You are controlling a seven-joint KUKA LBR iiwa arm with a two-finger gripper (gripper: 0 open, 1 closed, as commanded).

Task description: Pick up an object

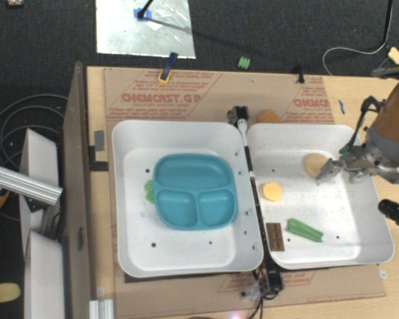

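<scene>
Tool (pixel 327 171): hovering in the right bin (pixel 366 244), touching or just beside a tan disc (pixel 312 163); grip state I cannot tell.
Others: yellow piece (pixel 272 192) and green stick (pixel 304 230) lying apart.

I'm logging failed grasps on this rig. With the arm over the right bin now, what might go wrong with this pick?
1. The gripper sits at the edge of the tan round piece, not over its middle, so it may nudge it aside instead of gripping it.
2. That piece looks low and flat, so the fingers might slide over it.
3. The piece lies near the right bin back wall; a push could wedge it there.
</scene>
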